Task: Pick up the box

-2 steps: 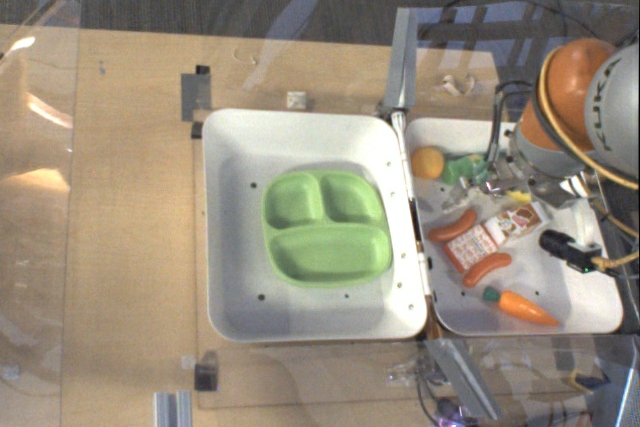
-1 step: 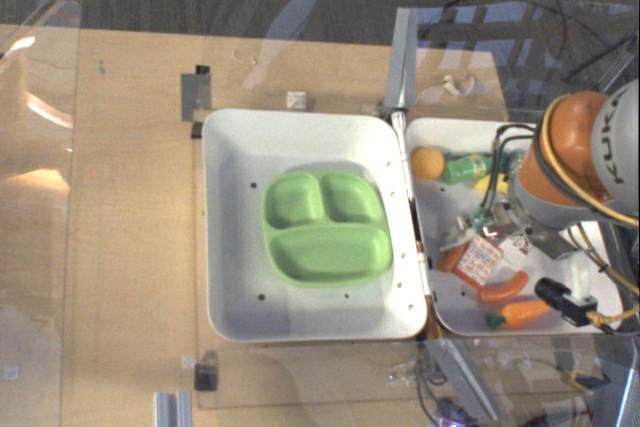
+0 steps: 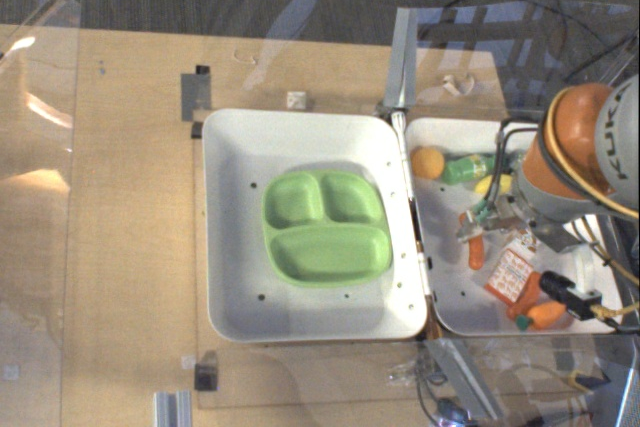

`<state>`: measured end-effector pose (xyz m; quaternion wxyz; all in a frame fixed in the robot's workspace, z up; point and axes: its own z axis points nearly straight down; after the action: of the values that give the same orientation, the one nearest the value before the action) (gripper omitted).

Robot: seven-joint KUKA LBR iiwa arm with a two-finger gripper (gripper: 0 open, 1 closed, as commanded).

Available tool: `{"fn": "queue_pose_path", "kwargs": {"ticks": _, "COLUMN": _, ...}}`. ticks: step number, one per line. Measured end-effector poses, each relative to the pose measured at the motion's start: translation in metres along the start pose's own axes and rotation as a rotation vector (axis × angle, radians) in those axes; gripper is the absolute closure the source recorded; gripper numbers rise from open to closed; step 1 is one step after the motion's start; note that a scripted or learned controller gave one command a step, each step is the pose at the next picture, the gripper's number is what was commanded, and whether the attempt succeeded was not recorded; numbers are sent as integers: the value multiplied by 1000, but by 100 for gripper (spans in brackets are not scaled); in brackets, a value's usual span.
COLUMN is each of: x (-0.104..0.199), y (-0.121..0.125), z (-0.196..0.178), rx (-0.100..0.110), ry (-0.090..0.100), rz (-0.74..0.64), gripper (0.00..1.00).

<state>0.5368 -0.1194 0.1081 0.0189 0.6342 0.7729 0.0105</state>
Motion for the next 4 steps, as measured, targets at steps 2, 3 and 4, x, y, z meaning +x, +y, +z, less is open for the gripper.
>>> {"fn": "queue_pose_path", "kwargs": {"ticks": 2, "x": -31, "y": -22, "z": -77, "rx": 32, "ry": 13, "rz": -27, "gripper": 100}}
{"fn": "queue_pose_path", "kwargs": {"ticks": 3, "x": -31, "y": -22, "z": -77, "rx": 33, "ry": 13, "rz": -26, "gripper": 0}}
{"fn": "queue_pose_path", "kwargs": {"ticks": 4, "x": -66, "y": -55, "z": 8, "rx": 25, "ry": 17, "rz": -47, "gripper": 0}}
